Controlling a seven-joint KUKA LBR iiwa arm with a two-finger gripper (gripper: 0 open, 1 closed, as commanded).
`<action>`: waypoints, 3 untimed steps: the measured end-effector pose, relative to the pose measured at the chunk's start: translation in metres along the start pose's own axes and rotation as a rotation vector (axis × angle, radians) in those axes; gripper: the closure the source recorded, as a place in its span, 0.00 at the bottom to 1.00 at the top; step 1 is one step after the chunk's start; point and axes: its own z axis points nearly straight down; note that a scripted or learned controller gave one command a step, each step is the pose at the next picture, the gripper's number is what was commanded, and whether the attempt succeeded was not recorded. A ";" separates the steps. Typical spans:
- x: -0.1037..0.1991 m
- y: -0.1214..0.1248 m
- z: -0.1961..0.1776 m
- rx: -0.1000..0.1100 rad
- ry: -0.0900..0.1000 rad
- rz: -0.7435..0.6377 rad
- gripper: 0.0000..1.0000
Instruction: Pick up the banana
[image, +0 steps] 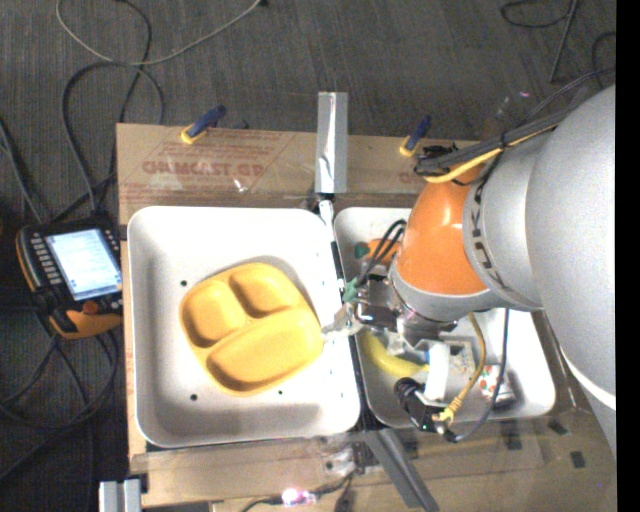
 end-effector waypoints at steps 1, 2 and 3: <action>-0.083 0.017 0.000 -0.001 -0.002 0.100 0.00; 0.002 0.000 0.000 0.000 0.000 0.146 0.00; -0.098 0.021 0.000 -0.001 -0.002 0.218 0.00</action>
